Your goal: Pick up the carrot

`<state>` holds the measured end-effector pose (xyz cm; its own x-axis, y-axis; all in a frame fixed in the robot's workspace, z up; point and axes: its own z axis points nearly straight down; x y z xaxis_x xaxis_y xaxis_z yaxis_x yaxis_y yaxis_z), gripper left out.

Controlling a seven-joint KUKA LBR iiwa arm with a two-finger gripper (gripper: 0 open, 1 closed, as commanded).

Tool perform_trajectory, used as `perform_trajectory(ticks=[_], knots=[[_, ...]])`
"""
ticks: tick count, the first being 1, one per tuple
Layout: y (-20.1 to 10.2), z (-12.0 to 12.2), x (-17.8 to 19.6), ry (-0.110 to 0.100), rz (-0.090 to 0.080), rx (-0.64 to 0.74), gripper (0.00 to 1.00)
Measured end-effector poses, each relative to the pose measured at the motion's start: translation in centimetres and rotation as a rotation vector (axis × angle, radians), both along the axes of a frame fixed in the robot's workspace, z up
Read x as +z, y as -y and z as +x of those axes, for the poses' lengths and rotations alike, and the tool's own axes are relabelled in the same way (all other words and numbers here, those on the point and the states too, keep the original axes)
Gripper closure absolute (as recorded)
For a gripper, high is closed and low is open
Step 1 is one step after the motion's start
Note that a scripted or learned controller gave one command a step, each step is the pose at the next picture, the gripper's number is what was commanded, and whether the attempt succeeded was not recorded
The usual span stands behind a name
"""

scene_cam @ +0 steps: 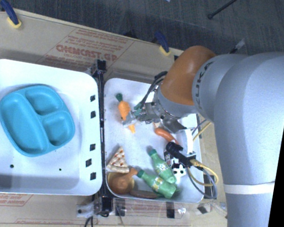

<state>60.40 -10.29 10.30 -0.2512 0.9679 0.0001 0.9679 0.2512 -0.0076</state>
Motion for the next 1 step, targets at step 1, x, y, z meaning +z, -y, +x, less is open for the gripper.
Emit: perform_trajectory(ticks=[1], knots=[[-9.48, 2.97, 9.23, 0.009, 0.002, 0.343, 1.0]])
